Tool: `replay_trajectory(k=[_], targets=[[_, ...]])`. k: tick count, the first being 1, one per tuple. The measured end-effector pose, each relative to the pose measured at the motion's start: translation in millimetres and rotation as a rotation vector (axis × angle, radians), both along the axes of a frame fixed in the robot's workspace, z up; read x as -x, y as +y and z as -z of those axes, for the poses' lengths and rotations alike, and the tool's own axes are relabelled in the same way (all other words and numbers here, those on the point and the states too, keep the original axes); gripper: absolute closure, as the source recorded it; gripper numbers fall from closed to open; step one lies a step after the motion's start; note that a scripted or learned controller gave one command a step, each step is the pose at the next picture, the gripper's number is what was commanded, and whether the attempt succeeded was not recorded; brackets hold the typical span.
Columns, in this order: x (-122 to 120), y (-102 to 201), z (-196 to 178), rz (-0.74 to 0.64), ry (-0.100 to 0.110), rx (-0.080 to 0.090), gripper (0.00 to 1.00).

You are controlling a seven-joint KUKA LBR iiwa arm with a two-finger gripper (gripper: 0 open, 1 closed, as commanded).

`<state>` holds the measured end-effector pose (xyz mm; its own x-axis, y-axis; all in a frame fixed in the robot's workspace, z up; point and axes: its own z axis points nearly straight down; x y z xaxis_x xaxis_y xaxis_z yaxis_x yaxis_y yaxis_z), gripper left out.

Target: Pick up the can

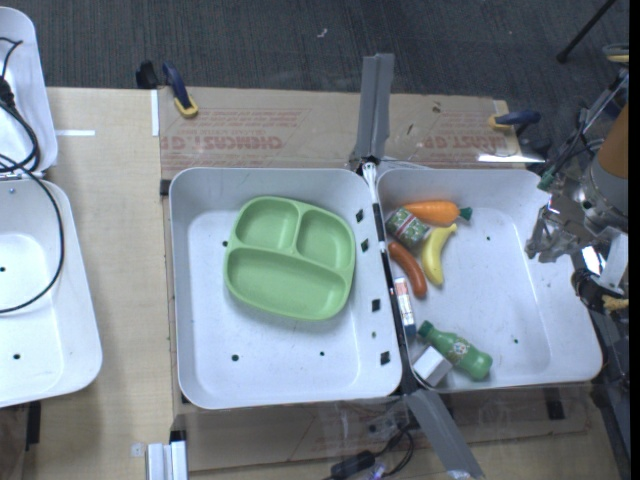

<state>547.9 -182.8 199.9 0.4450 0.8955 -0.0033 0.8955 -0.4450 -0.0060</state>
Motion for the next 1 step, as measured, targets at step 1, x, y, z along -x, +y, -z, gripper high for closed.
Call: replay_trajectory(k=[1], targets=[[0.1,0.2,0.4,0.000,0.001,0.000,0.00]])
